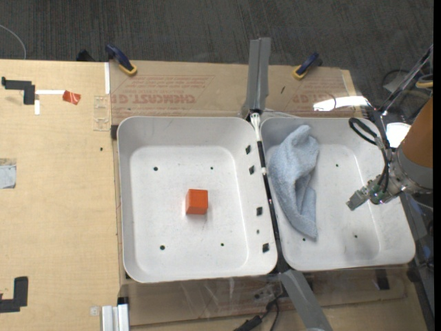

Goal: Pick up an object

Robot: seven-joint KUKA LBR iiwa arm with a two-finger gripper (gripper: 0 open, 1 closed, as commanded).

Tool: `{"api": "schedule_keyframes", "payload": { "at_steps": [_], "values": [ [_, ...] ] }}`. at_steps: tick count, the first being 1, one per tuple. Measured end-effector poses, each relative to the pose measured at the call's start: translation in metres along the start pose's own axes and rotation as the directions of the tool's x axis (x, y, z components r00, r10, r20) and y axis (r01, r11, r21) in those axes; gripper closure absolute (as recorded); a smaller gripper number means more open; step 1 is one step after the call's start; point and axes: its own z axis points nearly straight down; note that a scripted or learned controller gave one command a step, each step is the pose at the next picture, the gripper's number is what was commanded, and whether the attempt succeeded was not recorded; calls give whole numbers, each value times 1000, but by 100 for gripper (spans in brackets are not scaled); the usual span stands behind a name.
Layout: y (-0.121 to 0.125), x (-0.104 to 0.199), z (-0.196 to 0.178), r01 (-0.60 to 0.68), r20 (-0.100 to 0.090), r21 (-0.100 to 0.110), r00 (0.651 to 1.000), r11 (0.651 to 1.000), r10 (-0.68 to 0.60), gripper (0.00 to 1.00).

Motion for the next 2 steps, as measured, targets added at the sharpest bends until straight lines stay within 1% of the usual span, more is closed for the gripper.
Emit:
{"api": "schedule_keyframes", "payload": {
  "at_steps": [1, 2],
  "values": [
    [3, 2, 27, -80, -2, 2, 997, 997, 80, 100],
    [-11, 6, -44, -403, 1, 1, 915, 915, 403, 100]
  ]
}}
